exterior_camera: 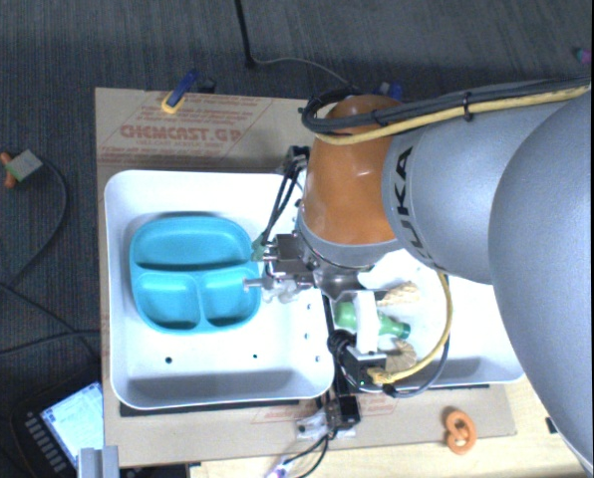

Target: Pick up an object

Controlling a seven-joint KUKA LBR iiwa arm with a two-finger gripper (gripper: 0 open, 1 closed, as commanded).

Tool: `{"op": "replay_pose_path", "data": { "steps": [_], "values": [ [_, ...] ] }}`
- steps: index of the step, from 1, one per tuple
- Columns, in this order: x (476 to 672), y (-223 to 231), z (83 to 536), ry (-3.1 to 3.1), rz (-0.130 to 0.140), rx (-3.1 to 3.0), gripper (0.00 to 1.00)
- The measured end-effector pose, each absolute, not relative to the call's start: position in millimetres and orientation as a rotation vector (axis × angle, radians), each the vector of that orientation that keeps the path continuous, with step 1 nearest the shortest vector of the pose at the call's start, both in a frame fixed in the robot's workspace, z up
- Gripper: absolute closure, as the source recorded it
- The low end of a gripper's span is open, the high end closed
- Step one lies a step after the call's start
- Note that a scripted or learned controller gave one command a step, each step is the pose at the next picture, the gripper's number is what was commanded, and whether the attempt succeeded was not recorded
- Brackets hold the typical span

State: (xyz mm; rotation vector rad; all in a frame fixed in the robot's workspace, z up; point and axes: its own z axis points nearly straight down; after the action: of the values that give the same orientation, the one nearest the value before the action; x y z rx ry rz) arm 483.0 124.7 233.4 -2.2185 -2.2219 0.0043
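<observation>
in the camera view the grey arm reaches in from the right, with its orange band above the wall where the two bins meet. the claw sits low at the right rim of the light blue three-compartment plastic tray. that tray lies flat in the left shallow white bin, toward the upper left of it, and i judge it to be the thing to pick. the wrist hides the tips, so i cannot tell whether the claw is spread, pressed together or pinching the tray's rim.

the weak spot, as i see it, is the grip point. the tray is wide, shallow and looks smooth, and a pinch on one thin rim would leave most of its weight hanging to one side. on a lift it could tilt and slide out. if the claw is just beside the rim and not around it, it would close on nothing or push the tray across the bin floor. the bin wall is close by and could catch the wrist hardware.

in the right shallow white bin, a small green object and a pale beige lumpy piece lie partly under the wrist, too covered for me to identify. an orange ring-shaped piece lies on the pale tabletop in front of the bins. a blue and yellow clamp rests on the brown cardboard sheet behind them. neither blocks the tray.
</observation>
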Motion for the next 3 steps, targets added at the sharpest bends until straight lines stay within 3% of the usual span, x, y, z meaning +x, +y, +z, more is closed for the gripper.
{"op": "replay_pose_path", "data": {
  "steps": [1,2,3],
  "values": [
    [483.2,124,234,-2.222,0.004,-2.219,0.00],
    [484.0,127,93,-2.222,-0.001,-2.222,0.00],
    [483.5,126,102,-2.220,0.005,-2.222,1.00]
  ]
}}
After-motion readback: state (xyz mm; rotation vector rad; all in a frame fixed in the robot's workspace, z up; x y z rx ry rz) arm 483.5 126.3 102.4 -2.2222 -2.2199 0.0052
